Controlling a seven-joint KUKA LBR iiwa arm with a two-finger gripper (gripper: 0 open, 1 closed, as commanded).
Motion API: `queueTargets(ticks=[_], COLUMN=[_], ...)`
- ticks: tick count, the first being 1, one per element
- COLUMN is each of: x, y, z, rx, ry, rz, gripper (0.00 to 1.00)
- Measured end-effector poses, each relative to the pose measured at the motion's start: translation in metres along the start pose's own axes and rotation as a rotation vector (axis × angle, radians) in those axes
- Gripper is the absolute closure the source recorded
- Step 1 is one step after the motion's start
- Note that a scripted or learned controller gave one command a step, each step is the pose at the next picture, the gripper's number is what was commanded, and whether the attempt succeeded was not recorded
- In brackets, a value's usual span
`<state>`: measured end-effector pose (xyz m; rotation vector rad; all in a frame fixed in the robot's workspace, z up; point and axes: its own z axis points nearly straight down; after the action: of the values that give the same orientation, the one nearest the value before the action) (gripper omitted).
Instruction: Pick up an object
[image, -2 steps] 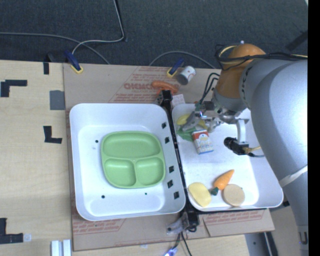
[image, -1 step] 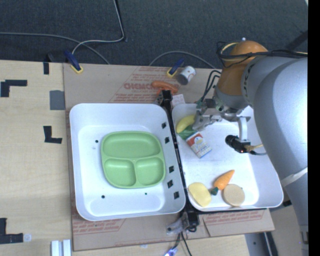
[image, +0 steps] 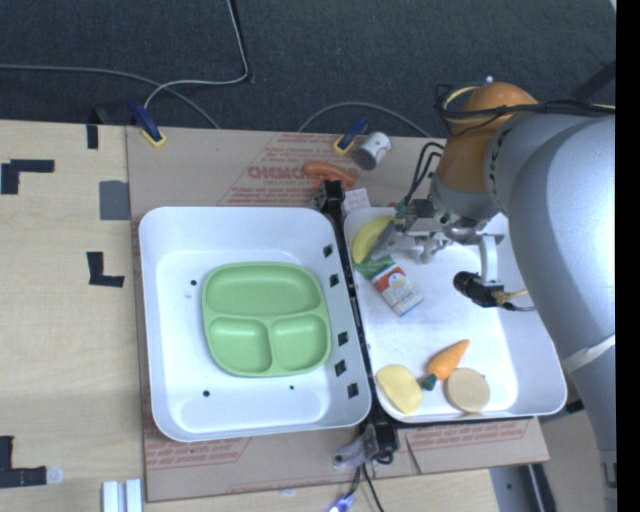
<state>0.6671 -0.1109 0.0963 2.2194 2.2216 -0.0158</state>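
In right bin (image: 535, 385): jaws (image: 408, 232) near curved yellow banana (image: 369, 238), grip state unclear.

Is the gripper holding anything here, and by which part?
Cannot be told. The gripper is low in the right bin, next to the banana, but its tips are too unclear to show a hold.

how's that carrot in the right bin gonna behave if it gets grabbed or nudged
The carrot tapers to a point, so it would probably roll in an arc instead of straight. Its smooth, toy-like surface looks stiff and may slip from a pinch near the thin end. It touches the round tan piece, so a nudge would likely shift that too.
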Motion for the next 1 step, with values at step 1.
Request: queueTargets(ticks=[1], x=[0.0168], y=[-0.0271], z=[0.0106], rx=[-0.007], ry=[0.005], rz=[0.0], gripper=[0.0])
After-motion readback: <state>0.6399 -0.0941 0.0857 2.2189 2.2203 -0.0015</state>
